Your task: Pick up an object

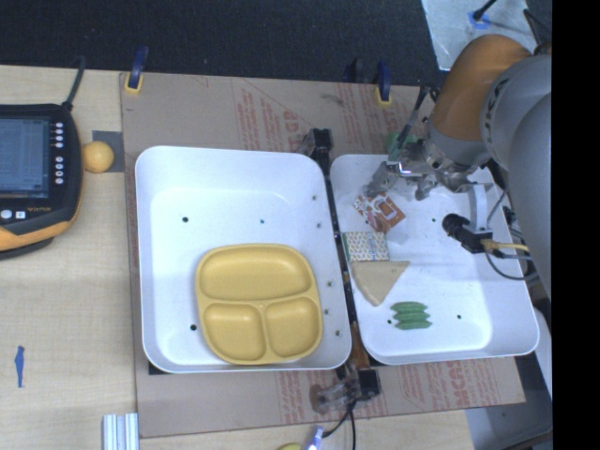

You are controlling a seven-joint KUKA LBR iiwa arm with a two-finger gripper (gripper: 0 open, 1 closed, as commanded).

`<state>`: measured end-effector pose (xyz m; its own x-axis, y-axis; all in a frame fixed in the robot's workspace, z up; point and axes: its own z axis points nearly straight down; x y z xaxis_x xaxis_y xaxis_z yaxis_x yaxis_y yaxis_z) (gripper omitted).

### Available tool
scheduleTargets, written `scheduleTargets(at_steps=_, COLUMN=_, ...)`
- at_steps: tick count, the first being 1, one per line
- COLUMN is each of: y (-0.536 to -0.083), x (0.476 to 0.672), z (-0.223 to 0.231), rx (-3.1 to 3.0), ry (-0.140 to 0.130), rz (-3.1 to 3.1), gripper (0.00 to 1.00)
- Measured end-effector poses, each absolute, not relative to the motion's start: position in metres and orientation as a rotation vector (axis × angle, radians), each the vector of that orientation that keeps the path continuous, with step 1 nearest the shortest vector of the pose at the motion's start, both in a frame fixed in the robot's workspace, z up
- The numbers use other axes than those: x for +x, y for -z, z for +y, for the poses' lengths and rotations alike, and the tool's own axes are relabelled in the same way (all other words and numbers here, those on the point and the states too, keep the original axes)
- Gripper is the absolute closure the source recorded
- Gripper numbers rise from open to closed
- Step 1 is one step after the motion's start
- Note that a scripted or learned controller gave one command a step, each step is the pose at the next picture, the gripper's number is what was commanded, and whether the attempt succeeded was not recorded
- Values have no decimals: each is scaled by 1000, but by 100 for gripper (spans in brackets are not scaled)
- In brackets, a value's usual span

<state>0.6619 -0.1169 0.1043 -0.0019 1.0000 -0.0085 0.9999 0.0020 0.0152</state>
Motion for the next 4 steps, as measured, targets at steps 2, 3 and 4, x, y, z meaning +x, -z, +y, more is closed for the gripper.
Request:
scheduleTargets(at_steps=2, y=-104, x=662, z=-99, rx=2207, ry=-10, rz=2213, gripper=0)
scheduleTargets(at_steps=3, y=-104, x=662, z=-99, rx=2207, ry=-10, rz=2213, gripper=0)
scheduleTargets(at_steps=4, y=-104, x=652, z=-96, rx=2201, ry=-25, rz=2206, gripper=0)
